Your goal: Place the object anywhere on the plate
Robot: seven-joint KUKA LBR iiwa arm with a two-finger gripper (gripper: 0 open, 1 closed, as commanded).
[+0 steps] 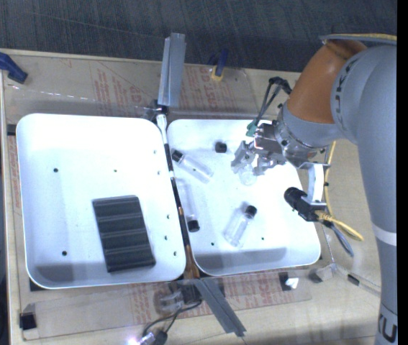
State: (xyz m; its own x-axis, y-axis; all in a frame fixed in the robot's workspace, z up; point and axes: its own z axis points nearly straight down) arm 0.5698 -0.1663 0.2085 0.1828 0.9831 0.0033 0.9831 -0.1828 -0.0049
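The plate (123, 233) is a dark ridged rectangle lying in the front half of the left bin (45, 142). Several clear vials with black caps lie in the right bin (301, 246): one (194, 167) near the divider at the back, one (183, 196) along the divider, and one (237, 226) toward the front middle. A small black cap (221, 147) sits alone at the back. My gripper (250, 162) hangs over the back middle of the right bin, to the right of the cap. Something clear and glassy blurs together with its tip.
A grey metal bar (171, 70) stands up behind the seam between the bins. The arm's orange band and grey body (347, 99) cover the right bin's back right corner. A black fitting (301, 203) juts over that bin's right rim.
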